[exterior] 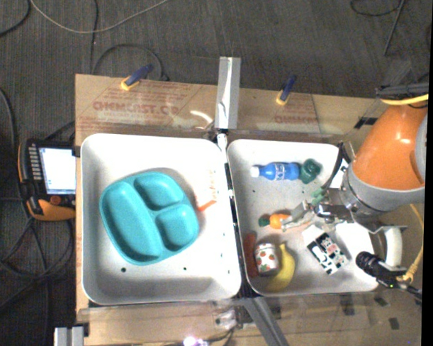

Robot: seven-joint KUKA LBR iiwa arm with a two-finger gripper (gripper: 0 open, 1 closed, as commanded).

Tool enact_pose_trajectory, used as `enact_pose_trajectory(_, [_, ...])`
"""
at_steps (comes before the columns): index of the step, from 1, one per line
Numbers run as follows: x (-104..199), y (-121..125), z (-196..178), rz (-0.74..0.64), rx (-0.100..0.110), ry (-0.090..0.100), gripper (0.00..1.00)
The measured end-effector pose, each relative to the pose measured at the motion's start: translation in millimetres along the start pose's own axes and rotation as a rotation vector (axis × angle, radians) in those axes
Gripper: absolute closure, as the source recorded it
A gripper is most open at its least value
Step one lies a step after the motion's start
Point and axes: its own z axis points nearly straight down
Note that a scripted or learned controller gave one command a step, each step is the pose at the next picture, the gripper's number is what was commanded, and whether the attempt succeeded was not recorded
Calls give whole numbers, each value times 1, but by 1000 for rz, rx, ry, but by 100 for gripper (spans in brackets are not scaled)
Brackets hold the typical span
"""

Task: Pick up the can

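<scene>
Can point(267, 257): small, upright, in right bin point(288, 152) near its front wall, touching banana point(285, 272). Likely light, rigid, smooth-sided; best taken across its round body. Gripper point(300, 220): near orange toy point(277, 220), grasp state cannot be told.

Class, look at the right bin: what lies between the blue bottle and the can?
In the camera view, between the bottle and the can lie a small orange item and the gripper tips.

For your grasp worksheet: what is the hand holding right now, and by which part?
Nothing shows between the fingers of the hand, which sits beside the carrot. The can lies apart, against the banana.
</scene>
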Motion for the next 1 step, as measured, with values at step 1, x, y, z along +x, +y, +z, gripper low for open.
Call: enact_pose_trajectory(1, [55,-3,33,2,-1,0,0])
